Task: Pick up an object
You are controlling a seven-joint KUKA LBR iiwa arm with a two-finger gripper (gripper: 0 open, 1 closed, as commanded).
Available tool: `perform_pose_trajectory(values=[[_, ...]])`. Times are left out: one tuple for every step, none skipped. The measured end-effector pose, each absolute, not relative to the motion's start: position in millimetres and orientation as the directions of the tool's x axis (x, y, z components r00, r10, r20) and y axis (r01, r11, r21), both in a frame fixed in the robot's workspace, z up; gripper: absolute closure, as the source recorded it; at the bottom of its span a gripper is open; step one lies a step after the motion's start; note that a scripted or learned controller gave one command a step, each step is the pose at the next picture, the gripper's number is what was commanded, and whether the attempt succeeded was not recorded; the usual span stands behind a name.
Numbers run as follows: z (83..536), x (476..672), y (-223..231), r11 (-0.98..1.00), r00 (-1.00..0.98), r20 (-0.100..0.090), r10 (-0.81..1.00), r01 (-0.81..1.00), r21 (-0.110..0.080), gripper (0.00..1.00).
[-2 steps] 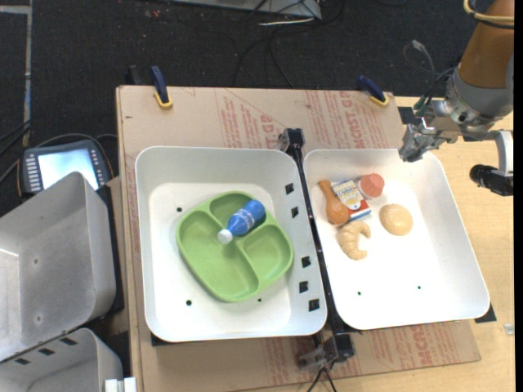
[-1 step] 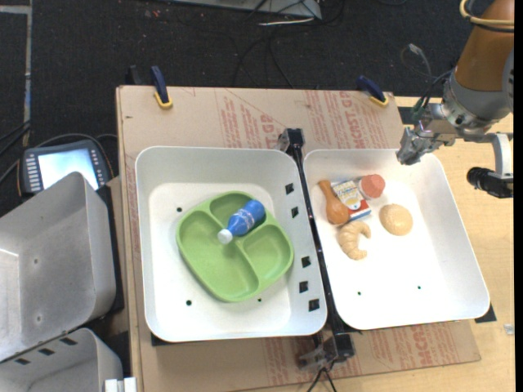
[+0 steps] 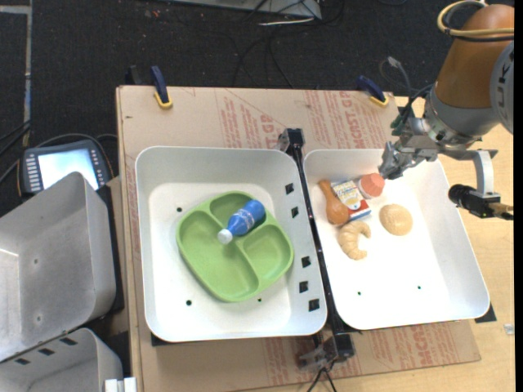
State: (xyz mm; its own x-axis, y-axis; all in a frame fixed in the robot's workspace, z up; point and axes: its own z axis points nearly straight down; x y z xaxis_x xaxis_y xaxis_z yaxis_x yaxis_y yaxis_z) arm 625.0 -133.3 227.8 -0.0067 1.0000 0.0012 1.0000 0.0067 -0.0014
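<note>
In the right bin (image 3: 458,292) lie a croissant (image 3: 355,239), a round bread roll (image 3: 396,219), an orange bottle-shaped toy with a white label (image 3: 335,202) and a small red-capped item (image 3: 372,184). My gripper (image 3: 392,166) hangs over the bin's far part, just right of the red-capped item and above the roll. Nothing shows between its fingers. In the left bin (image 3: 163,300) a green divided plate (image 3: 237,251) carries a blue bottle with a white cap (image 3: 243,220).
The two bins meet at a black divider (image 3: 309,235). Blue-yellow clamps (image 3: 160,88) (image 3: 374,91) hold the board at the back. A grey box (image 3: 49,260) and a small screen (image 3: 61,166) stand left of the bench.
</note>
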Motion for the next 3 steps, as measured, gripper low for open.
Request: perform_pose_trajectory(values=[[235.5,594.3,-83.0,0.007,-0.007,0.002,1.000,1.000,-0.002,1.00],[244.8,572.3,-32.9,0.008,-0.008,0.003,1.000,1.000,-0.001,1.00],[230.5,549.6,13.3,0.008,-0.008,0.002,1.000,1.000,-0.004,1.00]])
